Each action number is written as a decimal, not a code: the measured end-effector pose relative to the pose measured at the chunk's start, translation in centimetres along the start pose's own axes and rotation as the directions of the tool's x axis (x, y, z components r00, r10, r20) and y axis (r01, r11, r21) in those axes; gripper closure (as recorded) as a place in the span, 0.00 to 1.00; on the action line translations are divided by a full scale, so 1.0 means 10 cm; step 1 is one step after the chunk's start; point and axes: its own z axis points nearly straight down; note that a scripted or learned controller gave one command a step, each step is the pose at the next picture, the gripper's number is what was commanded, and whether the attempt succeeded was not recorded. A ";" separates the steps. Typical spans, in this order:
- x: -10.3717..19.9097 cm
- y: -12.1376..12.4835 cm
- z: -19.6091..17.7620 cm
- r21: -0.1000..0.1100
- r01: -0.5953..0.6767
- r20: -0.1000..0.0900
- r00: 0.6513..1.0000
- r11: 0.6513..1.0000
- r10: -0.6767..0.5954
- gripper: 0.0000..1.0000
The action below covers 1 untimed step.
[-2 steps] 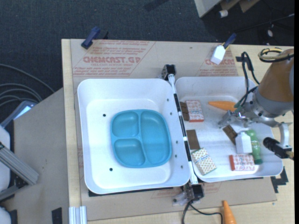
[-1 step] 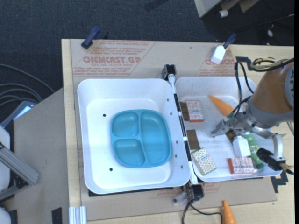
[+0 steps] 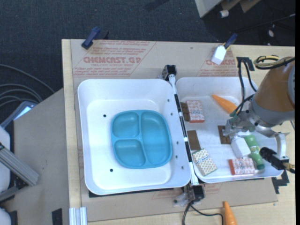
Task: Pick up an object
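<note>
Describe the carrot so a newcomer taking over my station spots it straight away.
Start at the right-hand white bin, the one without the blue tray. Look to its far half, just right of the red-and-white packet lying near the divider. The carrot is a short orange wedge, the one plain orange piece in the bin.

Right bin point(image 3: 206, 84) is crowded with small items; its middle floor lies open.
</note>
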 end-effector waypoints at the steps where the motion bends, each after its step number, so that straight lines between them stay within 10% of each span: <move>1: 0.00 0.00 0.00 0.000 0.000 0.000 1.000 1.000 0.000 0.00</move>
